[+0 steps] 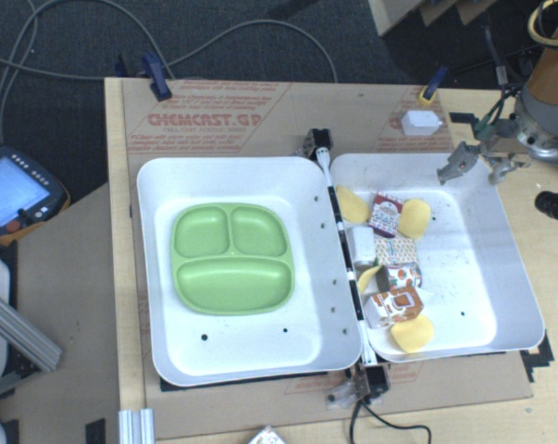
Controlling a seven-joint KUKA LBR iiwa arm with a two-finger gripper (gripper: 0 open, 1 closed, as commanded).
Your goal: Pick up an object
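The right bin (482,276) holds a heap of small things along its left side. Among them are a yellow piece (353,206) at the back, a red and white packet (386,216), a second yellow piece (415,216), a white block (362,245), printed packets (399,289) and a yellow piece (413,333) at the front. My gripper (475,165) hangs over the back rim of the right bin, well to the right of the heap. Its fingers (454,166) stand open with nothing between them.
A green divided plate (232,257) lies in the left bin (158,192). A small white block (421,121) sits on the bench behind the right bin. Clamps hold the board at its back edge. A hand-held screen (15,192) lies at the far left.
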